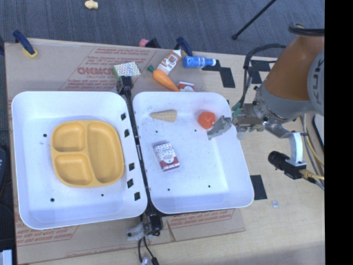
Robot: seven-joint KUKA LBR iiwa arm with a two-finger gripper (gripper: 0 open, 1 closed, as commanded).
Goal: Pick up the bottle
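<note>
two bottles [198,62] beyond two bins [231,186]

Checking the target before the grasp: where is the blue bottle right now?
The blue bottle lies on its side on the cardboard behind the right bin, outside both bins, just right of the white-and-orange bottle and the carrot.

Robotics lab: KUKA arm [295,65], taped cardboard bench [94,73], white bins [33,106], tripod leg [265,10].
</note>
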